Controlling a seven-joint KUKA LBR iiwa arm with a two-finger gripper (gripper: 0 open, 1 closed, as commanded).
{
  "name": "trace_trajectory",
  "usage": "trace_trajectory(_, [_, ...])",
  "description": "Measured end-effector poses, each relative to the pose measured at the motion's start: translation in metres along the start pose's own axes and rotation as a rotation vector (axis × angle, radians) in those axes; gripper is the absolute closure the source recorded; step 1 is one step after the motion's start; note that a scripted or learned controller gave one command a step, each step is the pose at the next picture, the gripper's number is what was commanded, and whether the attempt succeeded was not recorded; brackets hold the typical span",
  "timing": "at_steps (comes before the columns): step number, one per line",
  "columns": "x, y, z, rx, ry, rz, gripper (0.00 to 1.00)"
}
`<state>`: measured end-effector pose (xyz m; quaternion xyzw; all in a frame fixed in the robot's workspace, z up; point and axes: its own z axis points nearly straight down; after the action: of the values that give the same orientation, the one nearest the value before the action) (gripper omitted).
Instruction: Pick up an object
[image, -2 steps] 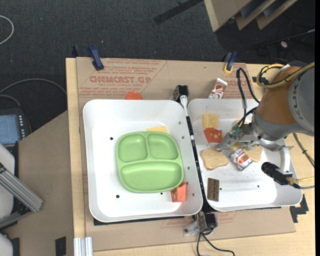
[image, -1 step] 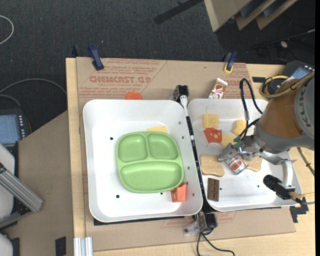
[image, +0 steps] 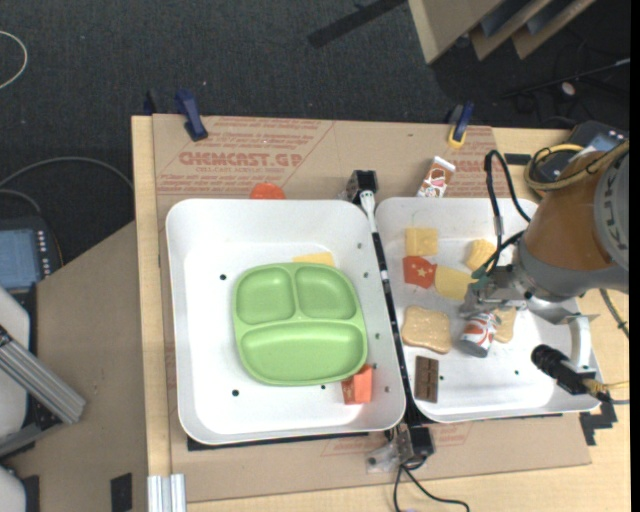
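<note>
A: Where is the gripper (image: 484, 300) now?

B: Right of centre in the frame, low over the right bin (image: 520, 392), directly above a small red-and-silver can (image: 477, 334) lying on its side. Whether its grip is open or closed, I cannot tell; the wrist hides that part.

A: So the can is the likely target?

B: I judge so. It sits just below the gripper, with a slice of toy bread (image: 426, 329) just to its left and a tan piece (image: 504, 326) touching or nearly touching its right side.

A: What else is close by?

B: Yellow cheese-like blocks (image: 452, 282) above and left of the gripper, a red square (image: 419, 270) beside them, and a brown chocolate bar (image: 426, 378) toward the bin's lower left corner.

A: How should the grasp go?

B: Come straight down and close across the can's narrow width, not its length, since a lying can will probably roll. Keep clear of the tan piece so it is not pinched along.

A: And the left bin (image: 200, 330)?

B: It holds a green divided plate (image: 298, 324) and an orange block (image: 358, 386), well apart from the action.
</note>
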<state>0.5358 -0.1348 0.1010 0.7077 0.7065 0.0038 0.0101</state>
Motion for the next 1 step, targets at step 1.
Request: trace_trajectory(1, [0.0, -0.0006, 0.001, 0.002, 0.0, 0.0, 0.0])
